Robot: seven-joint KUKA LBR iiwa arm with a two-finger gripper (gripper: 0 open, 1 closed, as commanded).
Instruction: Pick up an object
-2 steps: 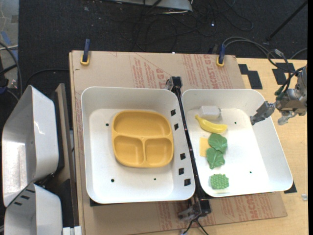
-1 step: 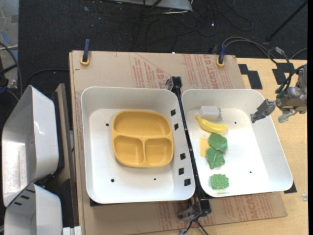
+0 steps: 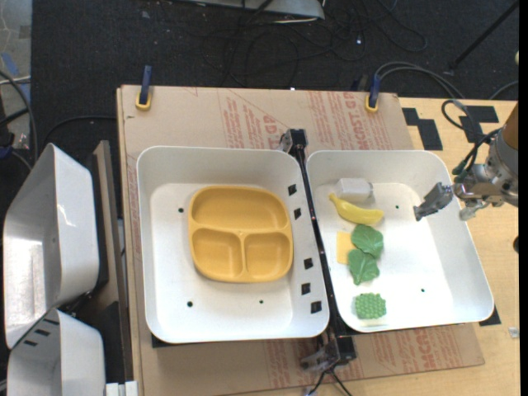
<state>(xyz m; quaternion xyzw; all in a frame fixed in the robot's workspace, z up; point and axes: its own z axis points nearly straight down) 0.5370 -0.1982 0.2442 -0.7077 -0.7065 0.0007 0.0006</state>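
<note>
Nearest the camera, a round green studded toy [image 3: 370, 306] is seen close to the front edge of the right bin [image 3: 441, 295]. Behind it, along that bin's left wall, two green leaf-shaped pieces [image 3: 365, 252] are laid touching each other, with a flat yellow slice [image 3: 343, 247] just beside them on the left. Farther back a yellow toy banana [image 3: 357, 211] is set, and a small grey block [image 3: 354, 188] is touching it from behind. Open white floor is left across the right half of this bin.

At the bin's right edge the fingers [image 3: 450, 198] are held over the rim, well apart from the toys; nothing is seen between them, and how far they are parted cannot be told.

In the left bin [image 3: 165, 221] a yellow divided tray [image 3: 241, 232] is placed near the centre, with bare floor around it.

Both bins are carried on a counter [image 3: 247, 114] covered by brown cardboard, on which reversed red lettering is printed, too faint to be read. Blue clamps [image 3: 145, 85] are fixed at its back edge.
</note>
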